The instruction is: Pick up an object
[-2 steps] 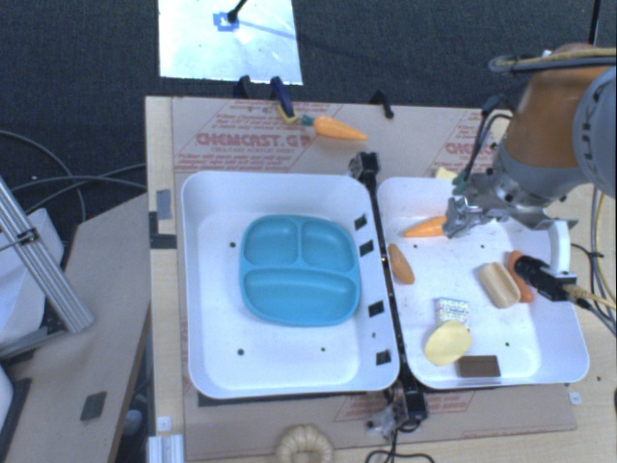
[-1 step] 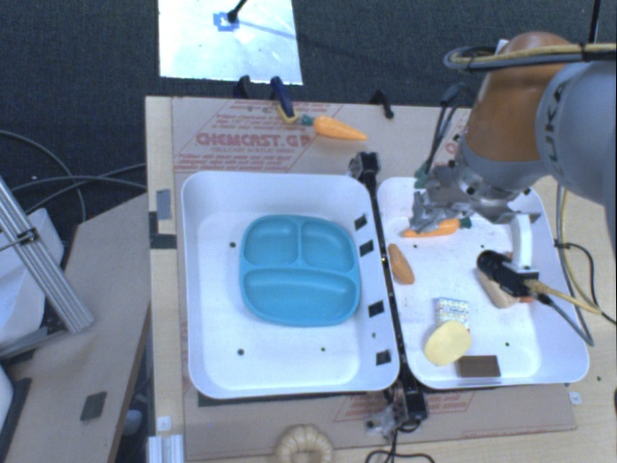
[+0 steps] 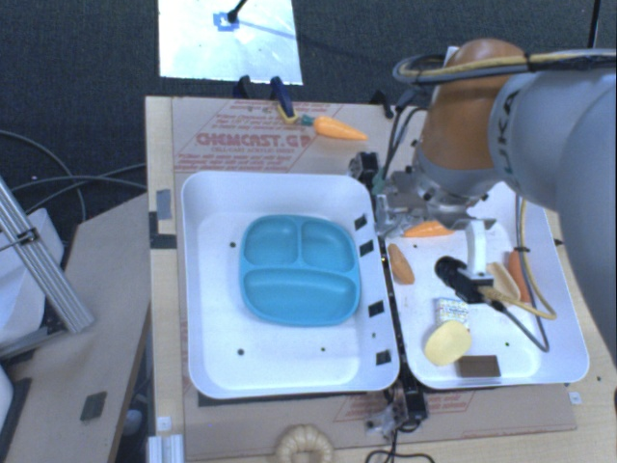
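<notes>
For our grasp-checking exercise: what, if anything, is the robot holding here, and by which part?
It cannot be told: the grey arm covers its end effector above the right white bin, beside a small orange carrot-shaped piece.

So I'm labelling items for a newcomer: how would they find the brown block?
Look in the right bin, the one without the blue divided plate. Go to its near edge: the brown block lies flat beside the pale yellow lump. It is the only dark, flat rectangle there.
</notes>
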Tool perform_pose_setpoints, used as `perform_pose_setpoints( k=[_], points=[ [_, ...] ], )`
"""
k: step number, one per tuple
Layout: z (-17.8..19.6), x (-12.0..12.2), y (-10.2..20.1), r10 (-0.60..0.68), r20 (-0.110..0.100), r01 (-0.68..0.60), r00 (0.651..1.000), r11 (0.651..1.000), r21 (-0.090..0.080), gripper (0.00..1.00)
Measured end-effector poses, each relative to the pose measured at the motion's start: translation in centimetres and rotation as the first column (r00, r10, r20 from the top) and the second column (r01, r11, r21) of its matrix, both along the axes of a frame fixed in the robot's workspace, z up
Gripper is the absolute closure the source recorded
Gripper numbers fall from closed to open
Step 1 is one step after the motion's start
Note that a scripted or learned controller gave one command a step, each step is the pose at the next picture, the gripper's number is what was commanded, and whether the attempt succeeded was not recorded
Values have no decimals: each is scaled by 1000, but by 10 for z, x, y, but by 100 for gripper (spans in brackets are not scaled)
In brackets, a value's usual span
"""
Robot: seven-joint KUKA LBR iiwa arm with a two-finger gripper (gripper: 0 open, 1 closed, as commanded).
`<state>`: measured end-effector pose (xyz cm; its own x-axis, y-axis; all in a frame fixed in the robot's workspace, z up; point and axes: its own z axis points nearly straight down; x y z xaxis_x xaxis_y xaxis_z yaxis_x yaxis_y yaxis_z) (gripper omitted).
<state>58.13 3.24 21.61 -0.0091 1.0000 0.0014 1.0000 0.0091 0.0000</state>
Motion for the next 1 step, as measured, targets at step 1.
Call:
perform_pose_setpoints(
  k=[1],
  points=[
    [0, -9, 33, -1, 0, 1, 1000, 1000, 0, 100]
  ],
)
